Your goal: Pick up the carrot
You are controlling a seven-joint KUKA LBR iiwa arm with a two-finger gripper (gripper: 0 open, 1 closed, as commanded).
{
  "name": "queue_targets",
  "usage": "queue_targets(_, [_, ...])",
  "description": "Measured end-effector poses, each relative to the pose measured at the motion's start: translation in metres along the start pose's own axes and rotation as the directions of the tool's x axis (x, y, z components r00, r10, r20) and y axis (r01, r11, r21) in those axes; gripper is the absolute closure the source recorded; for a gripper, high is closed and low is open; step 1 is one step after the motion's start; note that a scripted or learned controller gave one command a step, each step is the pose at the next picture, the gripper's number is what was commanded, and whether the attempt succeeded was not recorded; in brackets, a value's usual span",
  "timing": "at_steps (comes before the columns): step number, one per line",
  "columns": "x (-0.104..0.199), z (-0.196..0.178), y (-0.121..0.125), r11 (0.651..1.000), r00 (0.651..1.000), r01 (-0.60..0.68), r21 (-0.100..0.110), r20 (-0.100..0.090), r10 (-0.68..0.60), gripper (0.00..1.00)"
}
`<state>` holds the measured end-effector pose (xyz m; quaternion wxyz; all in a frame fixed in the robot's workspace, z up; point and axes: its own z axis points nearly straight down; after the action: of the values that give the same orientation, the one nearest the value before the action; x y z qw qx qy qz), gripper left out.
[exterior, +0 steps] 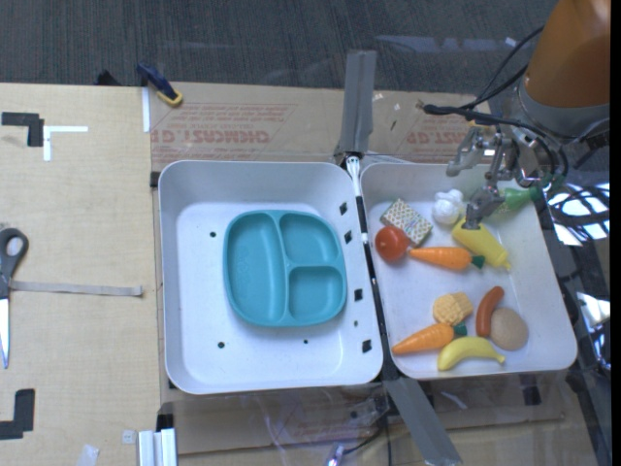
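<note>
Two carrots in the right bin [543,260]. Upper carrot [441,256] just below-left of the fingers [477,214], beside the tomato [391,244], long axis left-right. Lower carrot [423,339] farther. Finger opening: cannot tell.

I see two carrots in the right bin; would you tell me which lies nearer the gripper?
The upper carrot, beside the tomato; the gripper hangs just above-right. The other carrot lies by the banana.

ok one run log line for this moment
task: pick up carrot | end effector: above right bin, near yellow corn | carrot: lying in bin, not held | status: not grasped
</note>
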<state>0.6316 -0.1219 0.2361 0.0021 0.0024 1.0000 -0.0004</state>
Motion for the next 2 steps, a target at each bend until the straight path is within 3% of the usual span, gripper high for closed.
queue_targets(1, [0.048, 0.129, 0.03, 1.0, 1.0, -0.016, -0.001, -0.001, 0.016, 0.0])
queue_targets(2, [0.081, 0.143, 0.013, 1.0, 1.0, -0.013, 0.0, 0.0, 0.013, 0.0])
